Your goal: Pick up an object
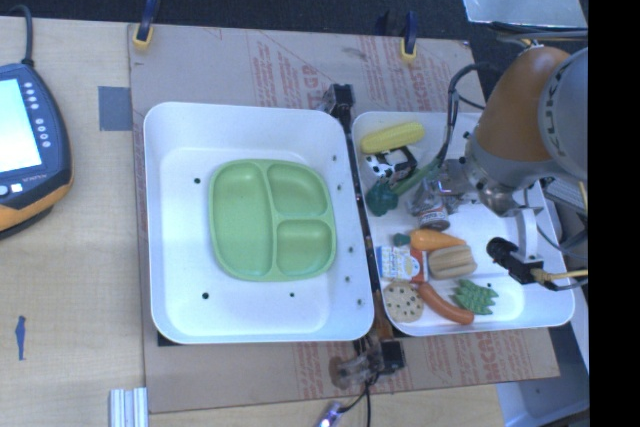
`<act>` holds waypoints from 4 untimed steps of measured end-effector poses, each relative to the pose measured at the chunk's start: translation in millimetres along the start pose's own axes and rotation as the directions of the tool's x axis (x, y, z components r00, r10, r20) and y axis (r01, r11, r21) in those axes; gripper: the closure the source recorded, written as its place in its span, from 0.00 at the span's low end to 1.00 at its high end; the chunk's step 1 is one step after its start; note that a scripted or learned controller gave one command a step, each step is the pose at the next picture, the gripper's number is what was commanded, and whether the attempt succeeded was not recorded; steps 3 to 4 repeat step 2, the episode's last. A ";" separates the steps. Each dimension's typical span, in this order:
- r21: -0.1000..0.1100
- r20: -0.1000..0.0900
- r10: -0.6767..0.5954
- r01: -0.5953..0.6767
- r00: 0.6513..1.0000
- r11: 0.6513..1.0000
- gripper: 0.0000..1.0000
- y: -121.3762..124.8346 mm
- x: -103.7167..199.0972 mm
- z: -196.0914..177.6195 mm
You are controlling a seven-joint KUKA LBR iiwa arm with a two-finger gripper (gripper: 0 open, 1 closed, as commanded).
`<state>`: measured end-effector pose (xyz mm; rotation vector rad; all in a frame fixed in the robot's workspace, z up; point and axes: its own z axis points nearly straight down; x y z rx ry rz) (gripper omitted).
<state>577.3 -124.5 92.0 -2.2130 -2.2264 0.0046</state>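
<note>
Orange-banded and bent low from the right, my arm (525, 115) sets my gripper (440, 200) in the right bin (545, 315) near the carrot (436, 240); its grasp I cannot tell.

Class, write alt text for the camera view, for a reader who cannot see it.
A grey and orange robot arm reaches over the right bin, which holds toy foods such as corn and a carrot. The left bin holds a green divided plate.
</note>
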 end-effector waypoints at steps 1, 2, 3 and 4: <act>-0.002 -0.001 0.001 -0.001 1.000 1.000 1.00 -2.6 57.8 -100.6; -0.001 -0.001 0.002 -0.002 1.000 1.000 1.00 30.3 87.8 -138.3; -0.001 -0.001 0.002 -0.002 1.000 1.000 1.00 30.3 87.8 -138.3; -0.001 -0.001 0.002 -0.002 1.000 1.000 1.00 30.3 87.8 -138.3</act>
